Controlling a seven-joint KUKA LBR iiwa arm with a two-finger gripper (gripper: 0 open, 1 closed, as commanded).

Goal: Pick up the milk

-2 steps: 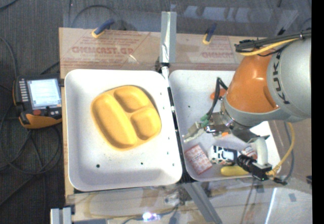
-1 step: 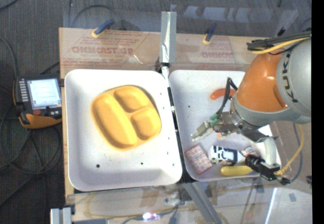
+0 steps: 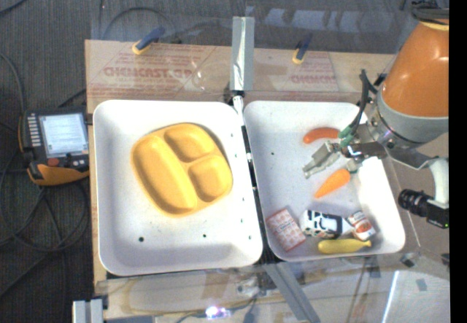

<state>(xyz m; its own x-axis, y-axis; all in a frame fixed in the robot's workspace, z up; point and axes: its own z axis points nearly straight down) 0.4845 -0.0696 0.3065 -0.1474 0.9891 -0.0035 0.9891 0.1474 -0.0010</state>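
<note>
The milk [image 3: 322, 222] is a small white carton with black patches, lying on its side near the front of the right bin [image 3: 281, 168]. My gripper [image 3: 319, 159] hovers over the middle of that bin, above and behind the milk, pointing left. Its fingers [image 3: 314, 167] are spread open with nothing between them. An orange carrot [image 3: 333, 181] lies just below the gripper, between it and the milk.
A red-orange pepper [image 3: 321, 135] lies behind the gripper. A pink packet [image 3: 284, 229], a yellow banana [image 3: 344, 245] and a small red-and-white tin [image 3: 362, 226] crowd around the milk. The left bin [image 3: 117, 241] holds a yellow divided plate [image 3: 182, 167].
</note>
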